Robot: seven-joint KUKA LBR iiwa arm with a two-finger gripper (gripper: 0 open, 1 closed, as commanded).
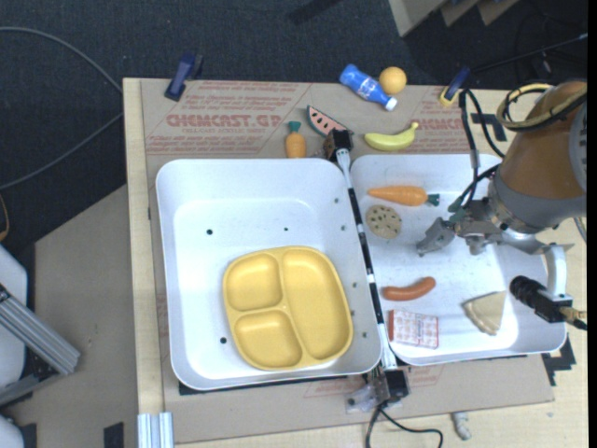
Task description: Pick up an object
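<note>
Nothing had yet been picked up: the gripper, seemingly spread and empty, was poised above the right bin, with the sausage lying untouched at its seven o'clock.

My arm reaches in from the right, orange band above the grey wrist, bent downward; my hand hangs low, pointing left, fingers spread apart, nothing between them
</note>
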